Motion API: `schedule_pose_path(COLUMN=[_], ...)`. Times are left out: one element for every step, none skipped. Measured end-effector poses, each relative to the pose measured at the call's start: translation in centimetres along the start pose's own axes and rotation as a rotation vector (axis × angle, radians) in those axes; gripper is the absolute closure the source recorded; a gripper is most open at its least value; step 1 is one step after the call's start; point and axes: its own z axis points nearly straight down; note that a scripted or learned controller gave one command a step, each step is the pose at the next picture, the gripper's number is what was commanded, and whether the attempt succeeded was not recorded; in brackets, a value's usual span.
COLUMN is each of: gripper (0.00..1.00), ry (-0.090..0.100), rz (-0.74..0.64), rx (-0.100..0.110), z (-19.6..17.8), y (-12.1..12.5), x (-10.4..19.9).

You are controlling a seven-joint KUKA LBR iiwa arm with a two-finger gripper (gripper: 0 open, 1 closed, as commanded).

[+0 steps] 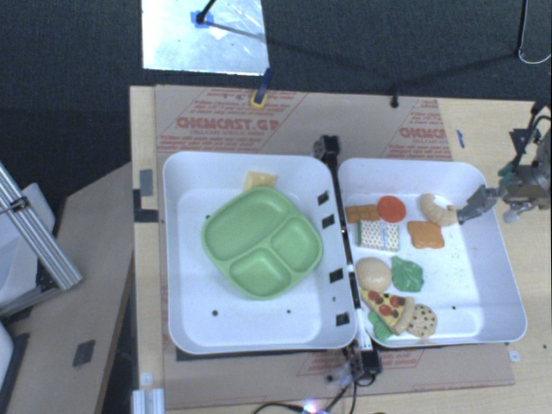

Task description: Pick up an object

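Approach step: hand [477, 203], grip state unclear, sits at the croissant's [437, 209] three o'clock; next, descend.

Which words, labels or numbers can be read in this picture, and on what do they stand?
"CHEMCAST GP" in red print on the brown board beneath the bins, behind the left bin.
The same red print, partly readable as "CHEMCAST", on the board behind the right bin.
More red print at the board's front edge: too blurred to read.
The patterned card in the right bin: marks too small to read.
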Motion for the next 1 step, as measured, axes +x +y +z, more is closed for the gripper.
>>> schedule_pose_path(gripper=[0.00], ry=[-0.003], rz=[-0.003], rx=[-0.010], z=[-0.57], y=[0.22], x=[0.04])
